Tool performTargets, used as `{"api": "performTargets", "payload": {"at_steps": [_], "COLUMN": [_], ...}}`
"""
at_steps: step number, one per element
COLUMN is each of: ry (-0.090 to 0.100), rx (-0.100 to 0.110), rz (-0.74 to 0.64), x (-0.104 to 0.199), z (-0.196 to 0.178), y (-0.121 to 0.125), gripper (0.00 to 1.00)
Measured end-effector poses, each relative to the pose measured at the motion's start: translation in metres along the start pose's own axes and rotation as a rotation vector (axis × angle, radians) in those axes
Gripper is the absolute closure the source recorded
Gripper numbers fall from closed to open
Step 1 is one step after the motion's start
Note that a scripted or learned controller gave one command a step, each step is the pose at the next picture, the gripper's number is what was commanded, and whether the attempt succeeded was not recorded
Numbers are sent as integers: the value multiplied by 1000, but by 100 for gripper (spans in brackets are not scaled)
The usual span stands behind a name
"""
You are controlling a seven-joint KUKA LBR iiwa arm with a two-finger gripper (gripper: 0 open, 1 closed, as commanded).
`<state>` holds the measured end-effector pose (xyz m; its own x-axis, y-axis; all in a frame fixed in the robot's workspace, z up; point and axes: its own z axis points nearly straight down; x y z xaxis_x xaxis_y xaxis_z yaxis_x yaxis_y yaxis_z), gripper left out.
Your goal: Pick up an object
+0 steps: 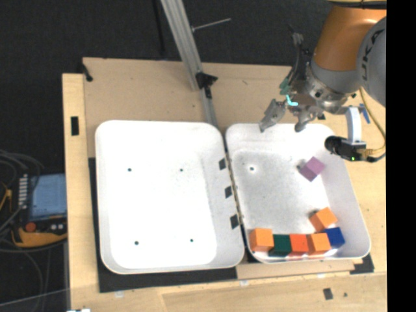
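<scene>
**Arm hovering over the far edge of the right bin**

The grey arm with its orange band is reaching in from the right, and the gripper [285, 121] is hanging above the far rim of the right bin [273, 135]. Its jaws are standing apart, two dark fingers splayed with nothing between them.

Below and to the right of the gripper, a purple block [311, 168] is lying alone on the speckled floor of that bin, well apart from the rest. Along the near wall a row of blocks is sitting packed together: an orange block [262, 238], a green block [281, 244], a second orange one beside it, another orange, then a blue block [335, 236] at the end. One more orange block [323, 218] is resting tilted just above the blue one.

The left bin [104, 174] is sitting just beside the right one on the worktop [75, 109]
</scene>
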<state>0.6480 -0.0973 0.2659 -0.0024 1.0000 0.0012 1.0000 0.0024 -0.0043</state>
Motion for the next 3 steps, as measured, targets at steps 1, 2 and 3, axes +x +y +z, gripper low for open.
{"api": "performTargets", "payload": {"at_steps": [1,2,3], "ry": [-1,-3,-3], "rx": [-5,0,1], "rz": [-1,4,5], "x": [0,4,5], "z": [-3,42,105], "y": [1,-4,-1], "gripper": [0,0,0]}}
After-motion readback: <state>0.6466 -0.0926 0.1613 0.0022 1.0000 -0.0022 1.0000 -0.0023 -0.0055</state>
